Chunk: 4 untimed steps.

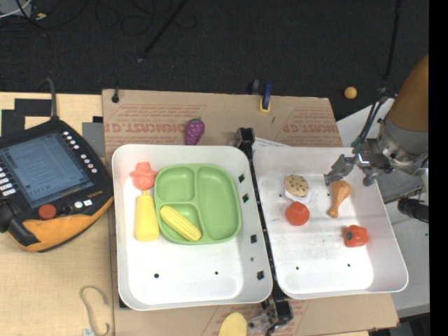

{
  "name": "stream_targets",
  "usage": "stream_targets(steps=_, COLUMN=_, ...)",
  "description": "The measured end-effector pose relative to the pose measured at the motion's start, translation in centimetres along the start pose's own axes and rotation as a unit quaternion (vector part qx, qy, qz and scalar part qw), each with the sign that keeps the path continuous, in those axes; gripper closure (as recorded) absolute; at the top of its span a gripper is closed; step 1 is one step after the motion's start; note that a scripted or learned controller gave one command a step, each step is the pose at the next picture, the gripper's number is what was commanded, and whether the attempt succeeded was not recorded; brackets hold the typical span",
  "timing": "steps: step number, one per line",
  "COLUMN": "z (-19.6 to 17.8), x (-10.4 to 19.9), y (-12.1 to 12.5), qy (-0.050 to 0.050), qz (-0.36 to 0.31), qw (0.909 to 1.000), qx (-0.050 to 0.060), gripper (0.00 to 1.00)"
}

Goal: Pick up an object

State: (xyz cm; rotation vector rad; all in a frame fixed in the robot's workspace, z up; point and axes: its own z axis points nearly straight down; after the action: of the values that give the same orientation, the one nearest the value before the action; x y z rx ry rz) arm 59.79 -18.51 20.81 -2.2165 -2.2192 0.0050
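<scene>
Your claw (354,171) hangs over the far edge of the right bin (378,275), fingers spread apart and pinching nothing; the drumstick (339,197) lies just below it, its narrow end toward the claw, so it looks like the likeliest thing to take. Close by in that bin sit a cookie (297,185), a tomato (297,214) just beside it, and a red pepper (355,236) nearer the front; they lie loose and apart from each other, which leaves you room to close on one alone. The left bin (182,278) carries a green tray (217,208) with a corn cob (180,223) in one compartment; a yellow bottle (145,217) rests beside the tray. The counter is covered in cardboard (224,121); a teach pendant (49,180) sits at left; behind is dark floor.
</scene>
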Motion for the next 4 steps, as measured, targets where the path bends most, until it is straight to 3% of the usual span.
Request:
stream_targets(steps=2, z=9.6, x=-0.9, y=0.8, qy=0.000, qz=0.000, qw=1.0000, qx=0.000, gripper=0.00)
stream_targets(steps=3, z=12.0, x=-0.7, y=0.9, qy=-0.001, qz=-0.001, qw=1.0000, qx=-0.002, gripper=0.00)
stream_targets(steps=4, z=10.9, x=-0.7, y=0.9, qy=0.000, qz=0.000, qw=1.0000, qx=-0.003, gripper=1.00)
